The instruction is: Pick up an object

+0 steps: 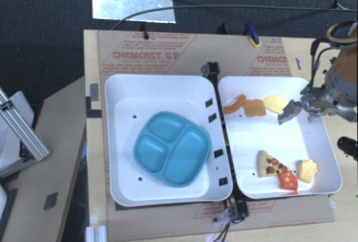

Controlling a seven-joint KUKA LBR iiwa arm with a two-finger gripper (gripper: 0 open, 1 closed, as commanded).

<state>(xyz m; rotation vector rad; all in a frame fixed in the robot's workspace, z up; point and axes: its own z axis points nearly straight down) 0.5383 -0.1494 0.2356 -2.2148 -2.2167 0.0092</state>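
at the near rim of the right bin (pixel 324 188), a toy pizza slice (pixel 269 164), a red strawberry piece (pixel 287 180) and a small ridged yellow shell-like piece (pixel 307 170) lie bunched close together, the strawberry touching the pizza's tip and sitting almost against the bin's front wall. in the left bin (pixel 120 123) a blue divided plate (pixel 172 147) lies flat and alone, well apart from the arm. further back in the right bin, an orange sausage (pixel 235 103), an amber slab (pixel 254 108) and a pale yellow lemon-like piece (pixel 274 104) form a row near the far wall, sausage and slab touching. the claw (pixel 291 110) hangs over the right bin just beside the lemon piece, with nothing seen between its fingers; whether they stand open or closed cannot be told from here. the lemon piece looks the likeliest pick, being nearest; a clean grasp would seem to want the claw centred over it and brought straight down, wide enough to clear its rounded sides. the slab just to its left leaves little room on that side, while the bare white floor in the bin's middle gives open space for approach and lift. beyond, the tabletop (pixel 168 53) carries a printed cardboard sheet and a blue clip (pixel 253 34) near its back edge.
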